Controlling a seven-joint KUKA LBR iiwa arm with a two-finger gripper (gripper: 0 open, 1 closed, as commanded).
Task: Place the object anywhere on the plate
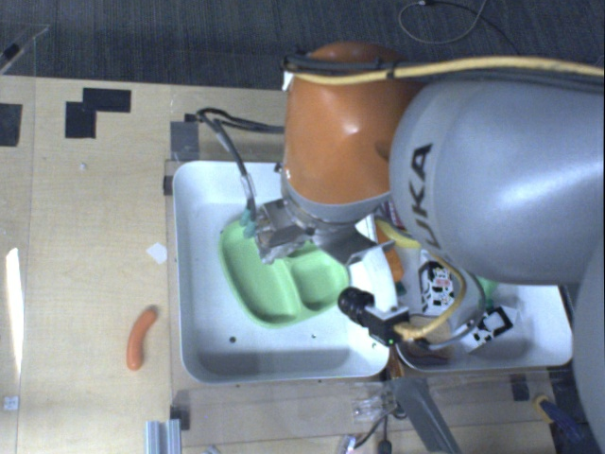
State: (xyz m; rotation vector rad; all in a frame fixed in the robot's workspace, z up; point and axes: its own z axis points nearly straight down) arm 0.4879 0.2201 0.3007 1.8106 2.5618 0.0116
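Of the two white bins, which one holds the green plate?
The left bin, farther from the arm's base; the green plate lies in it. The right bin is mostly covered by the arm.

Place: robotics lab | Evidence: grey KUKA arm (492,159) with orange band, cables strapped along it | pale wooden bench (85,253) with black marker shapes (95,110) on its surface | shallow white bin (203,348) fixed on bench | loose cable (454,17) on dark carpet behind
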